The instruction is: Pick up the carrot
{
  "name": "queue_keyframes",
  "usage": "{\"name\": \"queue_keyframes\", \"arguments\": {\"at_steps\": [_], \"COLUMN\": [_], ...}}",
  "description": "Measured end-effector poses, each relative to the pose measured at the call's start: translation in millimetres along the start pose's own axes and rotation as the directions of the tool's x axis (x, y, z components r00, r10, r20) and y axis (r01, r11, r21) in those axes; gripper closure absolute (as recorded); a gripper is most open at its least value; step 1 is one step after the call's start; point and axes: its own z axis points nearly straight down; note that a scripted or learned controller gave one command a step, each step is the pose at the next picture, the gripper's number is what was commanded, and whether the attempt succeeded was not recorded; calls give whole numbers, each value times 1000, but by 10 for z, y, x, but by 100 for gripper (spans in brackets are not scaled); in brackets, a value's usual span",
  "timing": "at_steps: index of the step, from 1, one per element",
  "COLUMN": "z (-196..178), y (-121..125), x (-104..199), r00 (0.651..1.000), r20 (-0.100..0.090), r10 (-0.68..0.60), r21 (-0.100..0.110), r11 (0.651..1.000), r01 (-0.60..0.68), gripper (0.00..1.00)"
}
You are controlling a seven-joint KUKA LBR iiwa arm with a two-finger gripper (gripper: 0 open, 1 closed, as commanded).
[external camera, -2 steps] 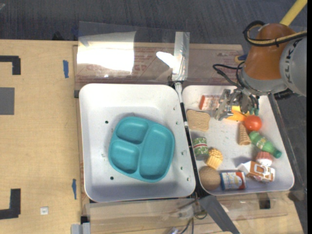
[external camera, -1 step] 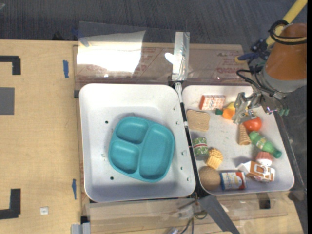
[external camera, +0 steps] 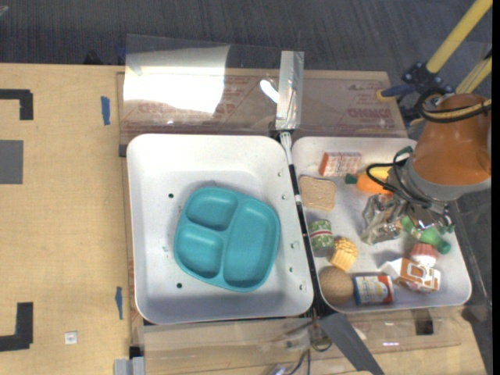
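Observation:
The carrot (external camera: 369, 183) is a small orange piece with a green tip. It lies in the right bin (external camera: 461, 287) near its back, partly covered by the arm's cables. My gripper (external camera: 380, 219) hangs just in front of the carrot, low over the bin floor, and points down between the carrot and the corn (external camera: 343, 251). The wrist with its orange band (external camera: 453, 147) stands above and to the right of the carrot. Nothing shows in the gripper.
The right bin also holds a pink packet (external camera: 341, 164), a bread slice (external camera: 317, 193), a green can (external camera: 320, 233), a brown potato (external camera: 336, 282), a labelled can (external camera: 372, 289), an orange carton (external camera: 418, 274) and green pieces (external camera: 437, 241). A teal divided plate (external camera: 226, 237) sits in the left bin (external camera: 148, 162).

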Motion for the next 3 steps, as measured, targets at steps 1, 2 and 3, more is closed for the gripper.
{"name": "queue_keyframes", "arguments": {"at_steps": [1, 2, 3], "z": [8, 26, -119], "y": [4, -2, -6], "x": [7, -625, -667], "r00": [1000, 975, 976], "r20": [-2, 5, 19], "r10": [0, -221, -218], "r21": [-2, 2, 9], "r11": [1000, 975, 976], "r01": [0, 221, 218], "gripper": [0, 0, 100]}}
